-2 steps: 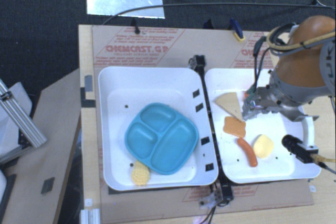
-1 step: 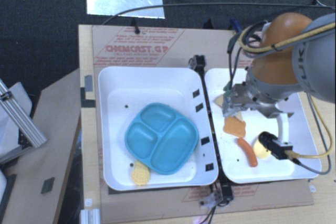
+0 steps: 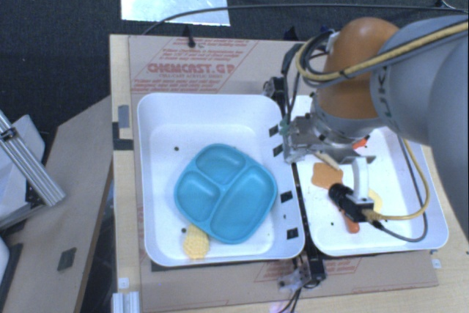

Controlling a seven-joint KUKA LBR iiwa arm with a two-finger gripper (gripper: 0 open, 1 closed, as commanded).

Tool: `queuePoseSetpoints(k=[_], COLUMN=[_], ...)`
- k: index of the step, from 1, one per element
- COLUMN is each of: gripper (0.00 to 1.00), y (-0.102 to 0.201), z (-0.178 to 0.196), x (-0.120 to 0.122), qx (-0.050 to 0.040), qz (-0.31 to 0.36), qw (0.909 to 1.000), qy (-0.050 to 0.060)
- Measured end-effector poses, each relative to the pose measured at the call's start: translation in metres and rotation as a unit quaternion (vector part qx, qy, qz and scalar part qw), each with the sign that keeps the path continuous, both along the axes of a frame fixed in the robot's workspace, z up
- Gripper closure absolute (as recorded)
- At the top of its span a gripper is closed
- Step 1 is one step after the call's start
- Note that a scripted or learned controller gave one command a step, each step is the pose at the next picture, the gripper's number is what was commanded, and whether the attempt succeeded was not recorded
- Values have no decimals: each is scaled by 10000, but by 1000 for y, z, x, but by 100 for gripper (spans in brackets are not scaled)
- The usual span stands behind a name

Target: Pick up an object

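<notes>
**Orange piece sits just on the near side of the gripper**

Closest to the camera, a round yellow piece [image 3: 195, 242] lies in the near left corner of the left bin [image 3: 212, 101]. It touches, or all but touches, the near edge of the blue divided plate [image 3: 225, 191], which takes up the middle of that bin. Across the shared wall, a small red-orange piece [image 3: 354, 226] lies toward the near edge of the right bin [image 3: 410, 242].

The gripper [image 3: 301, 149] hangs low over the left edge of the right bin, right beside the wall between the two bins and about midway along it. The wrist and the orange band above it cover the tool's end, so I cannot tell whether it is spread or pressed together. Nothing can be seen held in it.

The likeliest target is the flat orange piece [image 3: 325, 176]. It lies on the floor of the right bin near the left wall, just beside the gripper on the side toward the near edge and a little toward the bin's middle. It looks roughly as wide as it is long, so I judge that no one axis favours a grasp. A pale yellow piece [image 3: 374, 198] lies farther toward the bin's middle, partly hidden by the robot's own fittings.

The coming move probably needs a short shift toward the near edge and slightly away from the left wall, then a descent. The plate and the yellow piece lie on the far side of the dividing wall and are the longer reach.
</notes>
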State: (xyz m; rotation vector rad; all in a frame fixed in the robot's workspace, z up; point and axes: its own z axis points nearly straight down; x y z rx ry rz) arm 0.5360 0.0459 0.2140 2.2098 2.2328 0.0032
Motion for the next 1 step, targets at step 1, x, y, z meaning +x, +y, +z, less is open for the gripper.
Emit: queuePoseSetpoints(k=[1], gripper=[100], y=[44], z=[-1], x=[7], qx=[3], qz=[-1], qw=[10000], qy=[-1])
